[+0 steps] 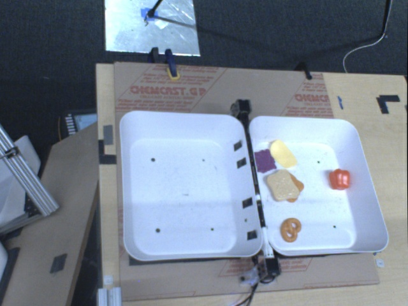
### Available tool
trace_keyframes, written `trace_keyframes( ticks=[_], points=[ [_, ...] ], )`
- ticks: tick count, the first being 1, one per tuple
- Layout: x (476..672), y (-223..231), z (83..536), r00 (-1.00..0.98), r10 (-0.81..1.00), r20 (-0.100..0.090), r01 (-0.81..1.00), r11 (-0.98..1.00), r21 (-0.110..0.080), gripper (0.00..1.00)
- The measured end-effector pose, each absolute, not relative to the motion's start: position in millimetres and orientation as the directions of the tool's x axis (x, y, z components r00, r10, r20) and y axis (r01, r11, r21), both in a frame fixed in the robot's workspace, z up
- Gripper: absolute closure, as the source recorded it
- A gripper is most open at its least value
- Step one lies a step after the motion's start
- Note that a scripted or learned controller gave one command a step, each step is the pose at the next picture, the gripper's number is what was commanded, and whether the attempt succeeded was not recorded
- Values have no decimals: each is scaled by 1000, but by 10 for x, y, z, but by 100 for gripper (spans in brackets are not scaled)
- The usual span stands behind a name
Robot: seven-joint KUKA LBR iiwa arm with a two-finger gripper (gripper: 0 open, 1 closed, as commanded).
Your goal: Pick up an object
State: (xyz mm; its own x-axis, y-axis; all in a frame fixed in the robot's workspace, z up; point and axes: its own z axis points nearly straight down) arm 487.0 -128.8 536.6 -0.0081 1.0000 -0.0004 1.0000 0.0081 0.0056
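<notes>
- Two shallow white bins sit side by side on the table (357,85), on top of a brown cardboard sheet (191,88) with red print.
- All the stuff is in the right bin (366,171):
- a yellow piece (283,153) near the top left, touching or just beside a purple piece (264,160) by the divider
- a tan toast-looking slice (284,186) right below those two
- a pretzel (291,229) near the front edge, apart from the slice
- a red object (340,179) off by itself on the right side; might be a toy pepper or tomato, too blurry to call.
- The left bin (127,190) shows small dark dots on its floor.
- A shiny silver sheet (152,18) lies on the dark floor behind the table.
- End effector: can't tell its state from this view.
</notes>
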Motion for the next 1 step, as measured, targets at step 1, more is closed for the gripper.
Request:
trace_keyframes(
  ticks=[1],
  points=[
    [4871, -912, 5353, -8, 1000, 0, 1000, 8, 4, 100]
  ],
)
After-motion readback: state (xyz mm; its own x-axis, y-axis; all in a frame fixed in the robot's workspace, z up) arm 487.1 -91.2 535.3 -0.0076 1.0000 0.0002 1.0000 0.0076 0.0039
